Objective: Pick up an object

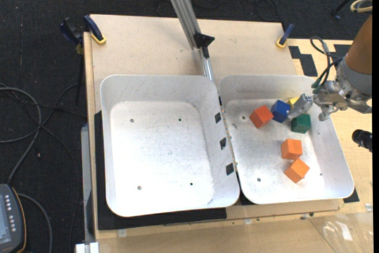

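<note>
The right bin (331, 186) holds several small blocks. A red-orange block (260, 116) lies left of a blue block (280, 110), with a yellow piece (293, 102) peeking out behind the blue one. A green block (301, 123) sits just to the blue block's right. Nearer the front lie two orange blocks (291, 149) (297, 170). My gripper (304, 102) reaches in from the right, low over the bin's far right part, right beside the yellow piece and just above the green block. Nothing is visibly held.
The left bin (118, 127) stands beside the right one, their rims meeting at the middle. A slanted metal pole (180, 0) rises from the bench behind the bins. Clamps sit at the board's back corners. Cables lie on the dark floor around.
</note>
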`<action>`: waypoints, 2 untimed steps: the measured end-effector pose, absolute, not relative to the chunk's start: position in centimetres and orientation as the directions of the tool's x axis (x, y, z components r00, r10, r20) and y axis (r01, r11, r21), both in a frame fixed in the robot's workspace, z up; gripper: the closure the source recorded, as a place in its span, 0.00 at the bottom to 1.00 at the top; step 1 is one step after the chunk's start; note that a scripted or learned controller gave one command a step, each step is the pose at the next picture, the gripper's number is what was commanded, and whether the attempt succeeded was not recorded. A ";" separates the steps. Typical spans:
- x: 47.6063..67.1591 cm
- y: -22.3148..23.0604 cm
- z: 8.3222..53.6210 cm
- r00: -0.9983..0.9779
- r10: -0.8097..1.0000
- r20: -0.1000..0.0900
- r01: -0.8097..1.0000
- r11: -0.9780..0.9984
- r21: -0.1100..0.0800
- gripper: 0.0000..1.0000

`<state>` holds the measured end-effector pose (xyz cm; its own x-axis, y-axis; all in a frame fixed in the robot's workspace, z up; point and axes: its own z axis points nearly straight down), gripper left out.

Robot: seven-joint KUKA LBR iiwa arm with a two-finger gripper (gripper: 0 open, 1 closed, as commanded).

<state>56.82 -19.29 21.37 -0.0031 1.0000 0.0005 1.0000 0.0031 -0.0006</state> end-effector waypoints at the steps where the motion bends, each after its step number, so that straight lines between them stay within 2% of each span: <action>1: 52.9 -17.8 9.3 0.002 1.000 -0.002 1.000 -0.002 0.001 0.00; 2: 50.9 -19.9 9.6 0.003 1.000 0.000 1.000 -0.003 0.000 0.00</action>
